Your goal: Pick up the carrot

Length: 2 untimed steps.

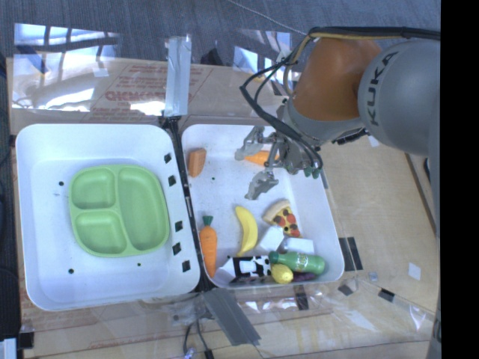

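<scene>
Against right bin (224,137) left wall, low down: carrot (209,249), upright, green top up, untouched. Just right of carrot: banana (247,229), then pizza slice (283,216). Near bin's bottom edge: green bottle (301,262), lemon (281,274). Up by top of same wall: small orange piece (196,161). Over bin's upper middle, well apart from carrot: gripper (256,167), fingers spread, pinching nothing. Left bin (37,200): green divided plate (118,210).

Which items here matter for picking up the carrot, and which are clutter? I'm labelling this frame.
Job:
orange carrot with green top, by the right bin's left wall
two-finger gripper, fingers spread

Lying about:
yellow banana
pizza slice toy
green bottle
green divided plate, left bin
</scene>
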### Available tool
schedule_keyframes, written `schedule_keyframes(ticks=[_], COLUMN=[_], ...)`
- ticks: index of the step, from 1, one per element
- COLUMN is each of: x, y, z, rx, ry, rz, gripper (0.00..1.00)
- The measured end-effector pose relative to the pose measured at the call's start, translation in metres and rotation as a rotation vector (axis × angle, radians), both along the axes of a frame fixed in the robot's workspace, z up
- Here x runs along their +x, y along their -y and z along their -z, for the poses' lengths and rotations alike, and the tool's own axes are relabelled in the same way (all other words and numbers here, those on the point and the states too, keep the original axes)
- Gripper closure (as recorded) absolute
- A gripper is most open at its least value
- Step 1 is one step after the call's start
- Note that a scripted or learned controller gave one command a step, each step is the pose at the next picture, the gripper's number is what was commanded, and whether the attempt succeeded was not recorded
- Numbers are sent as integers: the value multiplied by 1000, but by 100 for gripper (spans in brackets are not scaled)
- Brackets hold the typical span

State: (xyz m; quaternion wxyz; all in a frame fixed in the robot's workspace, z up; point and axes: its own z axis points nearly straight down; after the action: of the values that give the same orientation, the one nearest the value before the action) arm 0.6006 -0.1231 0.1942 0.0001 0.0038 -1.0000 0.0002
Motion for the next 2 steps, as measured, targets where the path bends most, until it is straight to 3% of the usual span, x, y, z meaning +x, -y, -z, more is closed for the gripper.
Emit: schedule_keyframes(ticks=[1, 2], x=[44, 59], y=[52, 82], z=[72, 100], rx=[2, -1], ry=[-4, 5], rz=[-38, 69], gripper=[0, 0])
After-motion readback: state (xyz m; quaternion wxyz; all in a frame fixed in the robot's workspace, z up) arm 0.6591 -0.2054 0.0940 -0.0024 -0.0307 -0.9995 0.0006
